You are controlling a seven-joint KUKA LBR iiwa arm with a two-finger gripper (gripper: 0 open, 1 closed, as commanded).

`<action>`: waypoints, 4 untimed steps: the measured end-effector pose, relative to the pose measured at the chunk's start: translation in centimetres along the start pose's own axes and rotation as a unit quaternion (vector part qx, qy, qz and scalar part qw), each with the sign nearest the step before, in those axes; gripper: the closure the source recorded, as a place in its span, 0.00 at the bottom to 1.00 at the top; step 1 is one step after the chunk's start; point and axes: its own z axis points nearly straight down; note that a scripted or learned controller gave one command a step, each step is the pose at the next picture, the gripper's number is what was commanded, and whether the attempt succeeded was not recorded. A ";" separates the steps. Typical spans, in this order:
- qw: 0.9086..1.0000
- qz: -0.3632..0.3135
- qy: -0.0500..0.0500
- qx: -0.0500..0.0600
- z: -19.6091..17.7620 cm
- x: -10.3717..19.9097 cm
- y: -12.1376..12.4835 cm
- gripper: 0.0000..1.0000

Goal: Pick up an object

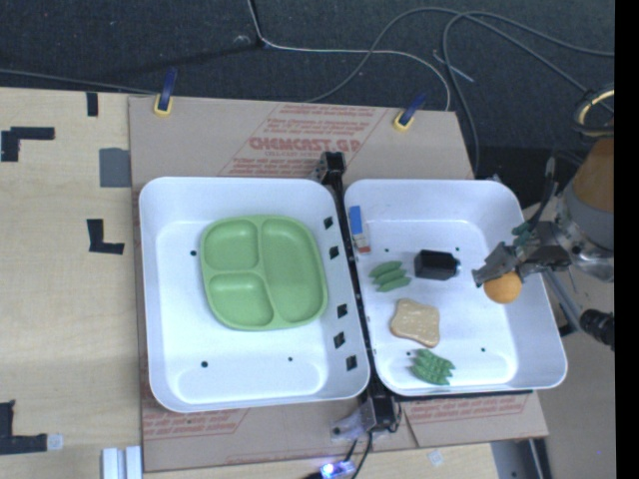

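My gripper (502,273) reaches in from the right, over the right wall of the right bin (499,196). A small orange fruit (504,288) sits right at its tip, touching it from below. In that bin lie a black block (435,263), a green pea pod (389,274), a slice of bread (414,321) and a green leafy piece (431,367). A small white, blue and red item (357,231) stands against the bin's left wall.
The left bin (160,267) holds a green divided plate (265,272). Black clips (339,297) run along the seam between the bins. Cables (419,38) trail over the dark surface behind the bench. The grey arm (589,228) stands beyond the right bin's edge.
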 end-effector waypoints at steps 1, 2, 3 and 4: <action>1.000 -0.001 0.001 0.001 -0.2 4.7 1.6 1.00; 1.000 -0.003 0.001 0.001 -0.5 9.9 4.0 1.00; 1.000 0.000 0.000 0.002 1.2 14.0 6.7 1.00; 1.000 -0.001 0.000 0.002 2.0 18.1 8.4 1.00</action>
